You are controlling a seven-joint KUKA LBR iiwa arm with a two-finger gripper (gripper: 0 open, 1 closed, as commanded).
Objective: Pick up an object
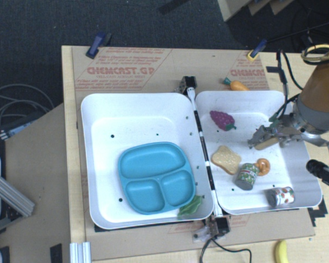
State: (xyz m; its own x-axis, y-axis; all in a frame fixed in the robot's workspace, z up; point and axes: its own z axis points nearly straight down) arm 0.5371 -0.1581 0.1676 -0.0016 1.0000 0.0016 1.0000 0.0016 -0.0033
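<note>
We see a brown board [153, 70] printed with red lettering. Dark blue carpet [71, 15] lies beyond it and to its left, where grey cables [13, 106] loop. Blue clips [97, 44] grip the board's far edge. A metal rail [8, 193] sits left of it.

Arm [321, 100] cut by right edge; banana [281, 252] cut at bottom.

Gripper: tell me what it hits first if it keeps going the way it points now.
The gripper points left across the right bin. Bare bin floor comes first; then, roughly in line, the bread slice slightly below or the grapes slightly above. Its height above the floor is unclear.
</note>
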